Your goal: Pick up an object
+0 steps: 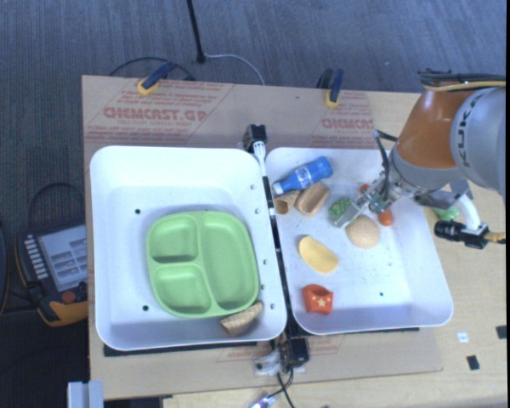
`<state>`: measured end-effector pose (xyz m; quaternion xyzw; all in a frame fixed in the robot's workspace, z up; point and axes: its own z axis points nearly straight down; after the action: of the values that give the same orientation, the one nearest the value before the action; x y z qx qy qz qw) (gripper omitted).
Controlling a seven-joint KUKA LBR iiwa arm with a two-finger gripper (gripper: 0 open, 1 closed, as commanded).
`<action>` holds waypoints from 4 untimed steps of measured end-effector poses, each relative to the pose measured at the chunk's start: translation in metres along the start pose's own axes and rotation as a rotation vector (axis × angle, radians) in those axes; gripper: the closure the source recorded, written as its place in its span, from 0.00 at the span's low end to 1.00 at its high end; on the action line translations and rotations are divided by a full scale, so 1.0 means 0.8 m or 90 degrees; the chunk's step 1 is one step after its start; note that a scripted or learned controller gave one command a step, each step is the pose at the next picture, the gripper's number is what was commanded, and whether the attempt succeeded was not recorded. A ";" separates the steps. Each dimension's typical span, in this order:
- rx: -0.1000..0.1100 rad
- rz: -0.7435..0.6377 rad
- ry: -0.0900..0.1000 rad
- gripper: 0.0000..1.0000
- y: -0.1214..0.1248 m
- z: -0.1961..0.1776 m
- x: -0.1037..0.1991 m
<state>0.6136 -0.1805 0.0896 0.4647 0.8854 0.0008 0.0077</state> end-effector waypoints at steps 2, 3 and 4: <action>0.000 -0.150 0.000 0.00 -0.017 0.000 0.037; 0.003 -0.196 0.006 0.00 0.051 -0.034 -0.025; 0.001 -0.274 0.002 0.00 0.051 0.001 0.044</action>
<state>0.6272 -0.1284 0.0887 0.2652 0.9642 -0.0009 0.0058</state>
